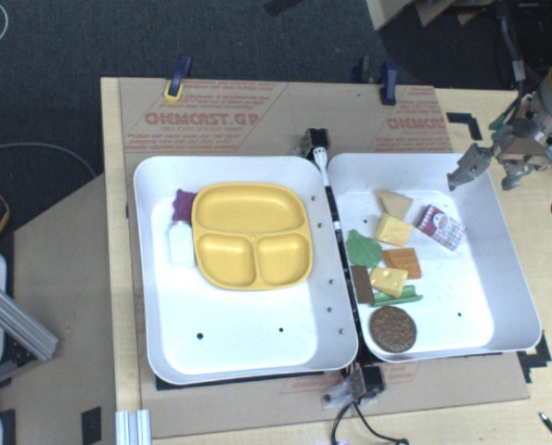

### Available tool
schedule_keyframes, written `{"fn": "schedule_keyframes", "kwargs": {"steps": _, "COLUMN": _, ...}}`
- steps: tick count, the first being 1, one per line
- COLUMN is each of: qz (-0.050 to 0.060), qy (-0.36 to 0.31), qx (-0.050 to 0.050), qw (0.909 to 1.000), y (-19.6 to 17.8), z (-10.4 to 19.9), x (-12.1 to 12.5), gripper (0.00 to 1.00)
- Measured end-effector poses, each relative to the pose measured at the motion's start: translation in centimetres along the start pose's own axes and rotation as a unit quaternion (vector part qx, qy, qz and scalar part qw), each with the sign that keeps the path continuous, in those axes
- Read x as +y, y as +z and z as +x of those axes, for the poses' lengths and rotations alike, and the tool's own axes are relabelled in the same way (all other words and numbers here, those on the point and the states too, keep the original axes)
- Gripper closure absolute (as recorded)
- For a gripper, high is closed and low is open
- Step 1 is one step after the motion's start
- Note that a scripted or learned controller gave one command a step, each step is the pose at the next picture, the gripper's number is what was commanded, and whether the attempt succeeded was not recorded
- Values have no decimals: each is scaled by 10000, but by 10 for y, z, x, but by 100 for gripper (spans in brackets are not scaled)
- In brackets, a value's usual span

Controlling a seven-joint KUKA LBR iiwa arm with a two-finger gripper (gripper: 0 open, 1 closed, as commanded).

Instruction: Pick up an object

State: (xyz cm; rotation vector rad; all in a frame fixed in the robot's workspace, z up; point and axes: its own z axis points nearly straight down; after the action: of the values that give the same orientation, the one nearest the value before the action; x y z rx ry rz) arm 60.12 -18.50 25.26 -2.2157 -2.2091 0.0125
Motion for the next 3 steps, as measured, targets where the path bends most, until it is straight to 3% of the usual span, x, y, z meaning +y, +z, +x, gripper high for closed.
{"fn": "schedule_keyframes", "kwargs": {"steps": 1, "qz": -69, "qy": -15, "qx": -14, "qw": 10000, "y": -8, "z": 1, "x": 2, "gripper": 0}}
{"fn": "schedule_keyframes", "kwargs": {"steps": 3, "qz": -37, "qy": -14, "qx": -5, "qw": 10000, "y": 100, "z": 4, "x": -3, "gripper": 0}}
